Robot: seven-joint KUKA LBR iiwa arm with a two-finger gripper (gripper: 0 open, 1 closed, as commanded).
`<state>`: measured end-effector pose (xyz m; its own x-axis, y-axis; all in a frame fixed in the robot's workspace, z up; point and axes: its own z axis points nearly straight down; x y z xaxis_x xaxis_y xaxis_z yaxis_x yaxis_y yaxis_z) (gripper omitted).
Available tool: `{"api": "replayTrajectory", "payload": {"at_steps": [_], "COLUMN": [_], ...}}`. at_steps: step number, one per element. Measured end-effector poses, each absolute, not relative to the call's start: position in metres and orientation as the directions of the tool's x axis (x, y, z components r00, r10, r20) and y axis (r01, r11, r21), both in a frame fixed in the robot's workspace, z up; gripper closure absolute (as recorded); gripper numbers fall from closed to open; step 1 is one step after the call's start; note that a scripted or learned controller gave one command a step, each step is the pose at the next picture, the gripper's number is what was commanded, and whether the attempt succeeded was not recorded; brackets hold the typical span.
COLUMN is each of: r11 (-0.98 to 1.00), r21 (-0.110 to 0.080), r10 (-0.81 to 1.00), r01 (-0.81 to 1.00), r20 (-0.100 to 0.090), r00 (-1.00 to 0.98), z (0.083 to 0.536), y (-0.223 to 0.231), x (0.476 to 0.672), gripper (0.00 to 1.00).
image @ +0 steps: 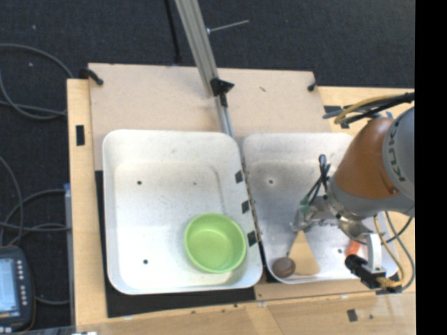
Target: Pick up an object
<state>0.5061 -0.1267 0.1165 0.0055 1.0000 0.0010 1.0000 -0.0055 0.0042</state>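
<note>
Green and round, a small plastic bowl (215, 243) sits in the left bin (140, 187), toward five o'clock of its floor and close to the wall it shares with its neighbour. The bowl stands upright with its mouth facing up. The right bin (279, 166) holds two things, both down at about seven o'clock of its floor. One is a tan wedge-shaped piece (304, 259), lying flat with its narrow end pointing to twelve o'clock. The other is a small brown round piece (283, 266) just beside the wedge at its nine o'clock side, touching it or nearly so. The grey arm (367, 169), with its orange band, comes in from three o'clock and bends down over the right bin. Its gripper (306, 220) hangs near the middle of that bin, directly at twelve o'clock from the wedge's narrow tip. Whether the gripper is open or closed cannot be told from this angle, nor whether it touches the wedge. Nothing is visibly held. Behind the bins, at twelve o'clock, an aluminium rail (199, 37) slants across the pale bench (154, 96).
</note>
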Motion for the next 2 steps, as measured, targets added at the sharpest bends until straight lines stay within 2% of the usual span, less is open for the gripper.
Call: {"api": "replayTrajectory", "payload": {"at_steps": [1, 2], "r11": [-0.005, 0.004], "r21": [0.007, 0.007], "r10": [1.0, 1.0], "r01": [1.0, 1.0], "r20": [-0.002, -0.001], "r00": [0.005, -0.004], "z": [0.172, 0.216], "y": [-0.134, -0.132], "x": [0.5, 0.507], "gripper": [1.0, 1.0]}}
